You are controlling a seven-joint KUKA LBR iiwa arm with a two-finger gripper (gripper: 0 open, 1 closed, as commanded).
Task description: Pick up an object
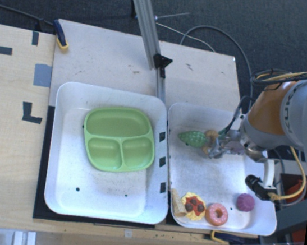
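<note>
In the right bin (192, 170) lie a green corn-like toy (192, 137) near the upper middle, a pizza slice toy (190, 205) and a pink donut (217, 214) at the front, and a purple ball (245, 203) at the front right. My gripper (216, 147) hangs low at the right end of the green toy, close to or touching it. Whether anything sits between its fingers cannot be made out.
The left bin (64, 152) holds a green divided plate (119, 139). A metal pole (147, 25) slants down from the top to the bins' shared edge. Cables loop above the right bin beside the arm (279, 114).
</note>
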